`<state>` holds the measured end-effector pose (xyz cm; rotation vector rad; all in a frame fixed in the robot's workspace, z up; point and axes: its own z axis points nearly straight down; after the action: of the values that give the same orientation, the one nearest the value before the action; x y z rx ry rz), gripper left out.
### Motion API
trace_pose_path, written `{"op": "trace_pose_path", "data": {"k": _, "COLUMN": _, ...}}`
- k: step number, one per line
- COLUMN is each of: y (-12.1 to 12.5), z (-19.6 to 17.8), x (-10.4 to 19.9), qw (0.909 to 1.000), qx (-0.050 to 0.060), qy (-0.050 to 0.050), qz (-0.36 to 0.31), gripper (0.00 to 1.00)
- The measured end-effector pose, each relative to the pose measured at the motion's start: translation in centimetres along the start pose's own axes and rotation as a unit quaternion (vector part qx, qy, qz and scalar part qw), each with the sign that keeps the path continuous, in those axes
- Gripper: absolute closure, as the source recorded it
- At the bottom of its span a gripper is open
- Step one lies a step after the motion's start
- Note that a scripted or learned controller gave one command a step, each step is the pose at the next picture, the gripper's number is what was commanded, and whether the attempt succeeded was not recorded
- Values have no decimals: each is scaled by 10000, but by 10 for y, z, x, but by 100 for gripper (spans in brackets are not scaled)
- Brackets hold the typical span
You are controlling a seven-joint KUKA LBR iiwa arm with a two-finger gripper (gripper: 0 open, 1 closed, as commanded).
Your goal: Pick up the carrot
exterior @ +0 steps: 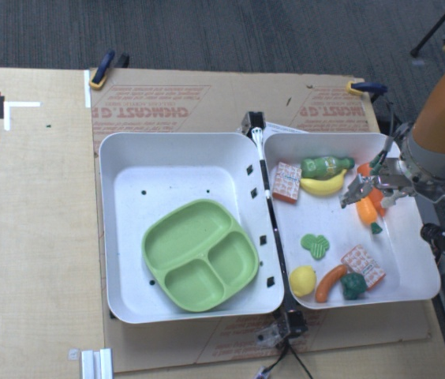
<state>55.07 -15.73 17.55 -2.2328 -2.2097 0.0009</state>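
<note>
I saw the carrot (370,206) directly under the gripper (370,192), its long axis running down and slightly right from the fingertips, which were closed on its upper end.

The wooden table (33,235) carries a brown cardboard sheet (207,101), clipped at its far corners. On the cardboard sit two shallow white bins side by side, left bin (120,212) and right bin (412,283), touching.
</note>
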Motion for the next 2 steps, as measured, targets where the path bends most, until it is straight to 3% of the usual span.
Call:
{"op": "trace_pose_path", "data": {"k": 1, "y": 35, "z": 84, "x": -15, "qw": 9999, "qx": 25, "qy": 44, "qz": 143, "gripper": 0}}
{"op": "trace_pose_path", "data": {"k": 2, "y": 36, "z": 73, "x": -18, "qw": 9999, "qx": -3, "qy": 10, "qz": 166, "gripper": 100}}
